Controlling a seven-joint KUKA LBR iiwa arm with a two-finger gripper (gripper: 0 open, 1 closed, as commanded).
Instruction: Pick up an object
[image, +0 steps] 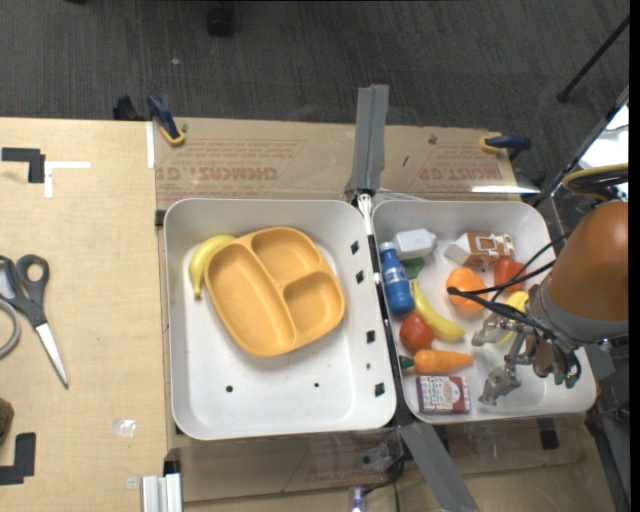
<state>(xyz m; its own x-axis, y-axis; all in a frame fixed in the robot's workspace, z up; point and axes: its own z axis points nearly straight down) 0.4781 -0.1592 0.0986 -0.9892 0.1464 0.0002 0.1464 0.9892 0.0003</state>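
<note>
While its fingers (497, 385) hang apart with nothing between them, the gripper (503, 372) hovers low in the right bin (560, 405), so the pick looks not yet made. Next it likely needs to drop onto the carrot (442, 360) nearby. Behind, the orange-banded arm (598, 265) leans in from the right.

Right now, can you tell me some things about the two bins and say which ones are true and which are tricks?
1. The yellow plate lies in the left bin. True.
2. The blue bottle is in the left bin. False: it lies in the right bin, near the divider.
3. The carrot lies beside the tomato. True.
4. The scissors are inside a bin. False: they lie on the bench, left of both bins.
5. The gripper is over the right bin. True.
</note>
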